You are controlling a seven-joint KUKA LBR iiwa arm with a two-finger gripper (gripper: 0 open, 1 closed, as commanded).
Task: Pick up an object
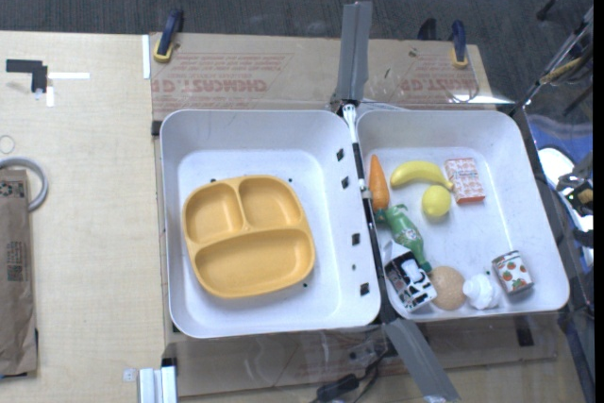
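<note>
The right bin (528,193) holds several small objects. An orange carrot (377,182) lies along its left wall, with a green bottle (404,234) just below it. A yellow banana (419,173) and a yellow lemon (435,202) sit near the middle, beside a small pink-and-white box (465,179). Along the front edge lie a black-and-white carton (407,280), a tan round piece (448,287), a white lump (481,291) and a small printed can (511,273).
The left bin (179,203) contains a yellow divided plate (248,235). A grey divider post (354,52) rises between the bins at the back. Blue clamps (170,33) hold cardboard behind them. A brown bag (14,269) lies at far left.
</note>
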